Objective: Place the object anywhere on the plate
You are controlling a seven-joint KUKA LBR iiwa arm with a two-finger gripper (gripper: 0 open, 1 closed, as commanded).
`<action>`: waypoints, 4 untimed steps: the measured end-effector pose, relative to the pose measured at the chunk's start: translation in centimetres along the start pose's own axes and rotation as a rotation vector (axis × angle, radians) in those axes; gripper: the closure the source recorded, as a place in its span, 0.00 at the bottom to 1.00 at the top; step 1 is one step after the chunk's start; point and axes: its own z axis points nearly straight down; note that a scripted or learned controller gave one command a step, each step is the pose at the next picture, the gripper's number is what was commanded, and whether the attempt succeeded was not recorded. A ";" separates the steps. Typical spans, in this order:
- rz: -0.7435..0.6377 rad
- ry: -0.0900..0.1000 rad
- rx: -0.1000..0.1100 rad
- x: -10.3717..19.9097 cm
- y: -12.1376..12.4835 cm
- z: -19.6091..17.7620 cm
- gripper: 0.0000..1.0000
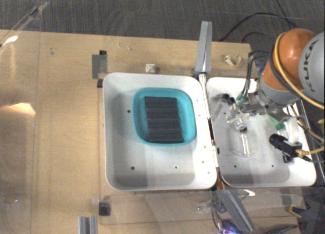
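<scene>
Gripper: my gripper (237, 110) hangs low over the upper left part of the right bin (264, 174). I cannot tell whether it is apart or together, because glare and clear parts blur it.
Arm: my arm (297, 60) leans in from the right, which keeps the left bin (152, 174) uncovered.
Plate: the blue plate (138, 111) sits in the upper middle of the left bin, flat and easy to reach from above.
Dark slab: a dark ridged slab (163, 120) lies flat across the plate's middle. If it is the object, I judge the placing done.
Clear tube: a clear tube (243, 144) lies in the right bin just below my gripper. I cannot tell whether they touch.
Reading: my gripper is low beside the tube, so I judge the tube may be the piece to fetch. Nothing visible is held.
</scene>
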 end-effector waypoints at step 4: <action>-0.155 0.001 0.000 9.5 3.5 -1.6 0.00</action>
